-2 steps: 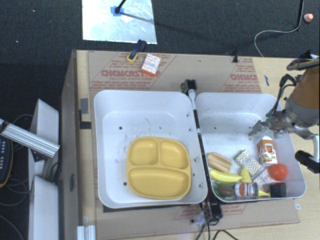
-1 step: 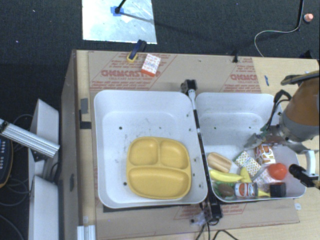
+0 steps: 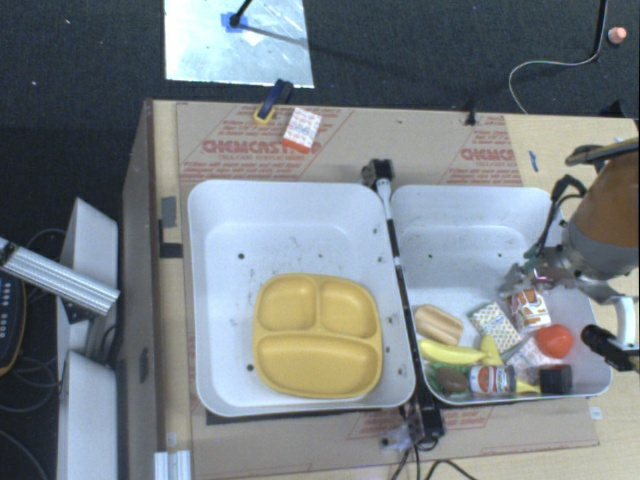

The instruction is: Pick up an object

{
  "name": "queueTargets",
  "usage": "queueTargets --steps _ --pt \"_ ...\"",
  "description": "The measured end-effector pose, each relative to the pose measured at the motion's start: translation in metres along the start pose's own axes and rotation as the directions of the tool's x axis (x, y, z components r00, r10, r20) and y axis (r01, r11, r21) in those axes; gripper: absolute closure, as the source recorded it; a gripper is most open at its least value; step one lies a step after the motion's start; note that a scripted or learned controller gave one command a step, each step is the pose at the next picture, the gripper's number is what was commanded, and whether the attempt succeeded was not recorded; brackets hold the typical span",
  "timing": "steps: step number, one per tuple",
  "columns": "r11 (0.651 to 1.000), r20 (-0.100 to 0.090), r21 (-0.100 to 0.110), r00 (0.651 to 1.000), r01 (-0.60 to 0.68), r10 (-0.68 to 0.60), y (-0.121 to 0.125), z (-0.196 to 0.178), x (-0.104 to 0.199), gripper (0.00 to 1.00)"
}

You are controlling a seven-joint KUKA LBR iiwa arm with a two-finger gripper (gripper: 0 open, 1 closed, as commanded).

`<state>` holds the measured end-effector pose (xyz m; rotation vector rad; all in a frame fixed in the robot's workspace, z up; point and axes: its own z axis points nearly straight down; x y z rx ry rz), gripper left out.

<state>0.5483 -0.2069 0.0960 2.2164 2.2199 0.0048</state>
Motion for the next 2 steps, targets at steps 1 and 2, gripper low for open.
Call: queueTargets --steps 1,2 --pt "1.000 -0.001 0.001 1.000 0.003 -0.003 0.055 -0.048 0.051 1.00" --pt "1.000 -0.002 0.001 1.000 0.003 -0.003 0.001 -0.137 0.128 1.00"
